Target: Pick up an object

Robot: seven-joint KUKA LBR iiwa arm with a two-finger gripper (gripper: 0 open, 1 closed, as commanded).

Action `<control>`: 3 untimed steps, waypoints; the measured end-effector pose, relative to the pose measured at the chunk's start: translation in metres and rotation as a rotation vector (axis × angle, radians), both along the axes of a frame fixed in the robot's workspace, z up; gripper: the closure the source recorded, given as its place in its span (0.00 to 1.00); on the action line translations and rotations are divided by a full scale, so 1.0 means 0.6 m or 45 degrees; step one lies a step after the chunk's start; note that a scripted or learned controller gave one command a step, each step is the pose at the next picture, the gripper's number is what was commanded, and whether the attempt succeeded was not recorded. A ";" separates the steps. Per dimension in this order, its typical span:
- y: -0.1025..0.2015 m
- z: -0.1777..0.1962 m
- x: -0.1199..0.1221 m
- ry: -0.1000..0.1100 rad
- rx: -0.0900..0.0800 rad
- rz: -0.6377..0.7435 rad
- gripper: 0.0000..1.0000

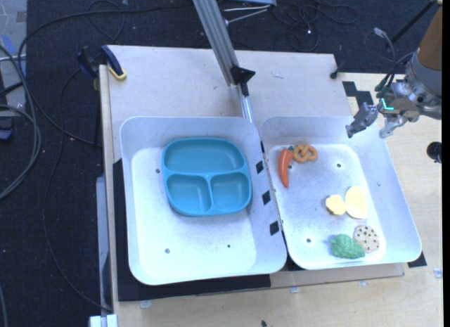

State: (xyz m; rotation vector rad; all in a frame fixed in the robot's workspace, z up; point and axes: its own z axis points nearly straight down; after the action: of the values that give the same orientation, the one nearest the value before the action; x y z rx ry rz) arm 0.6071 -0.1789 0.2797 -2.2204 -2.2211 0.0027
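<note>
Hand (373,123) spread open, holding nothing, above right bin (394,185) corner, arm cut off.

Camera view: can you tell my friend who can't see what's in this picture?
The robot gripper hangs open above the right bin's top edge, holding nothing. That bin holds a carrot, pretzel, yellow pieces, cookie and green broccoli; the left bin holds a blue divided plate.

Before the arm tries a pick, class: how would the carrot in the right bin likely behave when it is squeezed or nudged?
The carrot looks like a small moulded toy, so probably stiff and light. Its long, tapered shape suggests it may roll or pivot if pushed sideways. Its smooth-looking surface might slip from the hand unless gripped across its narrow width.
</note>
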 end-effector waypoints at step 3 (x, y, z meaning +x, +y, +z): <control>-0.024 -0.160 -0.005 0.001 0.000 -0.002 0.00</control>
State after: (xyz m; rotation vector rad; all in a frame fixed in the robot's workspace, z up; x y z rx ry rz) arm 0.6039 -0.1934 0.1834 -2.2218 -2.2187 0.0035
